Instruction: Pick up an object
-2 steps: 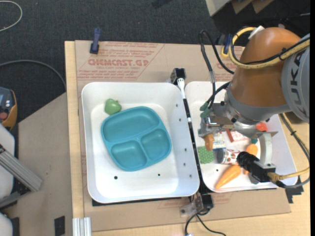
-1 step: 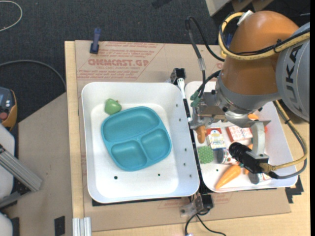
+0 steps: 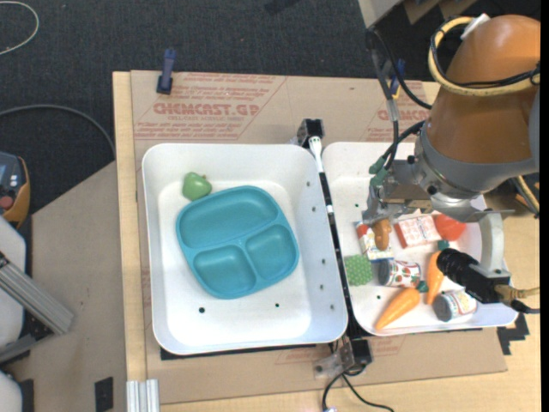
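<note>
My gripper [image 3: 380, 219] hangs low over the left part of the right bin [image 3: 343, 166], under the grey and orange wrist. Right below it lie a small brown object [image 3: 383, 232] and a white packet [image 3: 370, 245]. A red and white box [image 3: 416, 230] and a red piece [image 3: 450, 227] sit just to its right. Nearer the front are a green square [image 3: 358, 270], a small can [image 3: 403, 274], two orange carrots [image 3: 399, 307] [image 3: 436, 273] and a grey can [image 3: 450, 305]. The arm hides the back of this bin.
The left bin [image 3: 163, 230] holds a teal divided plate [image 3: 238, 240] and a small green fruit [image 3: 196, 185] at its back left. A black strip [image 3: 324, 197] runs between the two bins. Both bins rest on a cardboard sheet [image 3: 214, 101].
</note>
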